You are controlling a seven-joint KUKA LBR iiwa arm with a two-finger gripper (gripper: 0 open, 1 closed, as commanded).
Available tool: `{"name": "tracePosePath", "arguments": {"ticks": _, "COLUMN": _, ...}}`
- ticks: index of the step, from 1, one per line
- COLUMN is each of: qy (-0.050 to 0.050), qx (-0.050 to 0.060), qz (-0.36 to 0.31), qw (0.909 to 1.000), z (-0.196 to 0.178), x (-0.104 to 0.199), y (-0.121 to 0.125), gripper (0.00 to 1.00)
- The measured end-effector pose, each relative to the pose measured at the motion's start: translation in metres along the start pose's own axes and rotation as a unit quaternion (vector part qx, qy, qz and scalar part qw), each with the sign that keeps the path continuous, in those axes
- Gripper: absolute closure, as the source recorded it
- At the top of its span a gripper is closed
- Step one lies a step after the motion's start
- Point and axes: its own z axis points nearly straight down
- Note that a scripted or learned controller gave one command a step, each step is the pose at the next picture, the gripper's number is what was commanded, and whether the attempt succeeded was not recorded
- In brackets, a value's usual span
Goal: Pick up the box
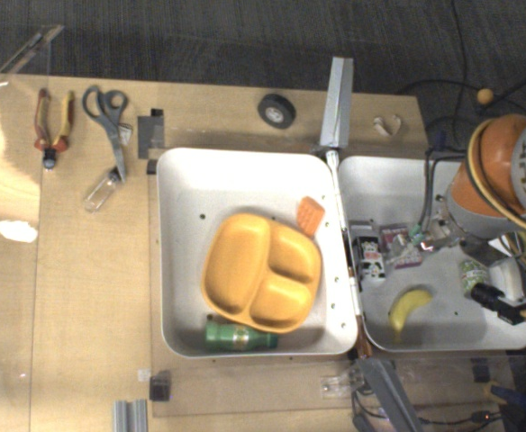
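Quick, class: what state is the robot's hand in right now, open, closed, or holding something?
Hand: cannot be told; it is low in the right bin by the small box.

arm: cut off by the right edge, only the orange band and grey wrist show
green bottle: upper side hidden under the yellow tray
orange piece: lower end tucked behind the tray
box: print too small to read
gripper: blurred, finger state unclear
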Motion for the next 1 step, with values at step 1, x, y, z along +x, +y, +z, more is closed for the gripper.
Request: {"name": "tracePosePath", "arguments": {"ticks": 1, "qy": 0.006, "qx": 0.009, "qz": 0.025, "qw": 0.9996, "z": -0.1217, "x": 0.0143, "y": 0.0587, "gripper": 1.0}}
